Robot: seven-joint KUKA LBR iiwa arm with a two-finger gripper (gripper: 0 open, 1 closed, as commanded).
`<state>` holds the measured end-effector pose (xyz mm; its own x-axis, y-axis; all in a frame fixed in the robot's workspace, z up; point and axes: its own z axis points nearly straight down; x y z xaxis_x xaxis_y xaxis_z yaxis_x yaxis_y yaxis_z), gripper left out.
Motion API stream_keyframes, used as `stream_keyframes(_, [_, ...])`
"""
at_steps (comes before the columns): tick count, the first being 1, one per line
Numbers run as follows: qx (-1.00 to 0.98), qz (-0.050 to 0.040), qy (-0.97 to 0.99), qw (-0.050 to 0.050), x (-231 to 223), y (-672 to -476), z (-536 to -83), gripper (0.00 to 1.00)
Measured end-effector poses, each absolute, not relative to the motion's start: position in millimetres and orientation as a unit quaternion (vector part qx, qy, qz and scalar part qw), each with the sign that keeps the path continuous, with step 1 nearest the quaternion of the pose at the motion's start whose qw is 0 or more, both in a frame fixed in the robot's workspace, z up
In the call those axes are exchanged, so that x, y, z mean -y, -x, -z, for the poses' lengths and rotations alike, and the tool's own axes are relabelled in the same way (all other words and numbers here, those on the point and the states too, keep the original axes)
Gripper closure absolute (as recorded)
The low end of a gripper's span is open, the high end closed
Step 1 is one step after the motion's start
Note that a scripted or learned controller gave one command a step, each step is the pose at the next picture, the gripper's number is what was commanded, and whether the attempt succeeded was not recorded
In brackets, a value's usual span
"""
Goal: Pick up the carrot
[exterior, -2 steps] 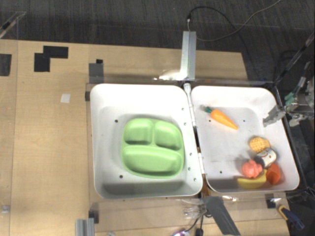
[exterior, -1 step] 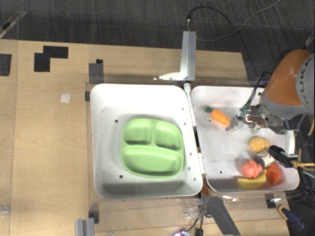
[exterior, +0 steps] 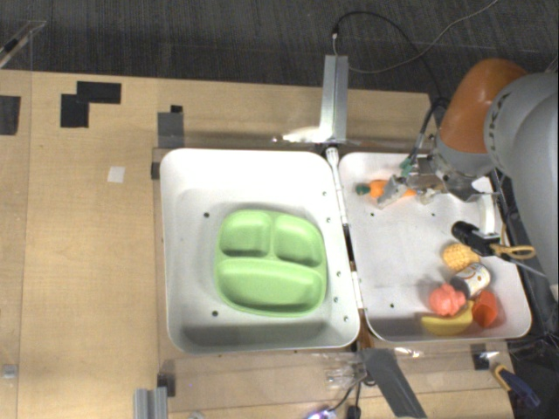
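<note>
The carrot, small and orange with a green tip, lies in the far-left corner of the right bin. My gripper hangs low over that corner, right at the carrot's right end and touching or nearly touching it. The grey arm with its orange band reaches in from the right behind it. Whether the carrot is gripped I cannot tell.
A green divided plate sits in the left bin. At the right bin's near right lie a yellow corn cob, a white and black piece, a pink toy, a banana and a red piece.
</note>
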<state>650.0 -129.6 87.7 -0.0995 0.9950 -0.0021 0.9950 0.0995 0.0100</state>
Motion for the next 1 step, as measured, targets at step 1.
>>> stream_keyframes(1, [-0.744,-0.005,-0.668,0.006,127.3,-652.7,-99.8,1.0])
